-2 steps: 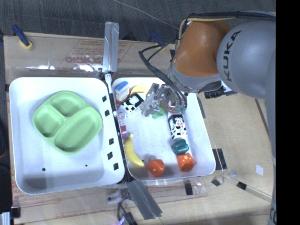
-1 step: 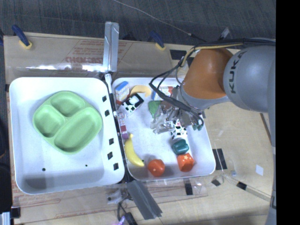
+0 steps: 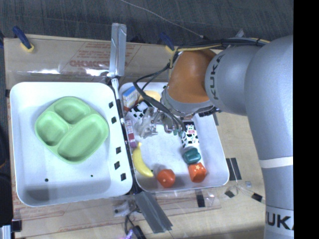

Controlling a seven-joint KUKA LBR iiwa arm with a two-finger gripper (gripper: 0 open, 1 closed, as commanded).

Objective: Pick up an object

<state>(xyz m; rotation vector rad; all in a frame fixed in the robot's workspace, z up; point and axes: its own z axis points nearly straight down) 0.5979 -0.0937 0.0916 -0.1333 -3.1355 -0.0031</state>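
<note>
White bins sit side by side; in the right bin we see the tool low beside a cow-print block; its opening we cannot tell. Banana lies near.

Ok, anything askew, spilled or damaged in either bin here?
Nothing stands out. The green divided plate lies flat in the left bin; banana, red and orange pieces sit loose in the right bin.
</note>
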